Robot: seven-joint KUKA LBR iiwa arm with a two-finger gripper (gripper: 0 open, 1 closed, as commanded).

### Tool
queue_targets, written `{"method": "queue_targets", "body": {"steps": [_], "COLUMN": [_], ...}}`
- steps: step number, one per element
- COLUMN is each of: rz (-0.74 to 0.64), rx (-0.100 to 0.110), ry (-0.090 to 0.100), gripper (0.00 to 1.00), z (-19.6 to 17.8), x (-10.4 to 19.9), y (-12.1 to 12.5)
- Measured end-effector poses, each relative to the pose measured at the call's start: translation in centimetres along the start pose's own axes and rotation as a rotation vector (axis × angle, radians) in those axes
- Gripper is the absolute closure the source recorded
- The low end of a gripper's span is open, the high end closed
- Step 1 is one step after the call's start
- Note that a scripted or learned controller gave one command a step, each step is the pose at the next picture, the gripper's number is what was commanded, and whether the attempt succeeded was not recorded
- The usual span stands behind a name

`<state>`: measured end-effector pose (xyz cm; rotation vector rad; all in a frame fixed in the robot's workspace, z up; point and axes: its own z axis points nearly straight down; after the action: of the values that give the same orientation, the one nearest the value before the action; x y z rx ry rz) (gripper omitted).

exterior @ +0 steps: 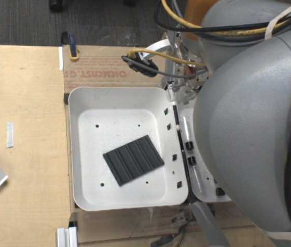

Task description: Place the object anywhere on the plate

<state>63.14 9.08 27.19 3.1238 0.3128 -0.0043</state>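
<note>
A dark grey ribbed rectangular plate (133, 160) lies flat and askew in the left white bin (84, 189); the grey arm (248, 138) hides the jaws; their state cannot be told

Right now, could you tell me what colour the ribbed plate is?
Dark grey, almost black, ribbed plate; camera view.

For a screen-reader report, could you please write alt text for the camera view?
A dark ribbed rectangular plate lies tilted in the left white bin, slightly toward its near side. The grey arm, with its orange band and looped cables, covers most of the right bin. The wooden bench at left bears a few small items.
</note>
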Motion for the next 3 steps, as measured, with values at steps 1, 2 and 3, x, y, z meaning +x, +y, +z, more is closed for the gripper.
{"method": "queue_targets", "body": {"steps": [1, 2, 3], "rz": [-0.160, -0.313, -0.803], "rx": [0.000, 0.000, 0.000], "ry": [0.000, 0.000, -0.004], "gripper": [1.00, 1.00, 1.00], "z": [-3.1, -7.2, -7.1], "x": [2.2, 3.7, 3.3], "y": [-4.3, -11.9, -9.7]}}
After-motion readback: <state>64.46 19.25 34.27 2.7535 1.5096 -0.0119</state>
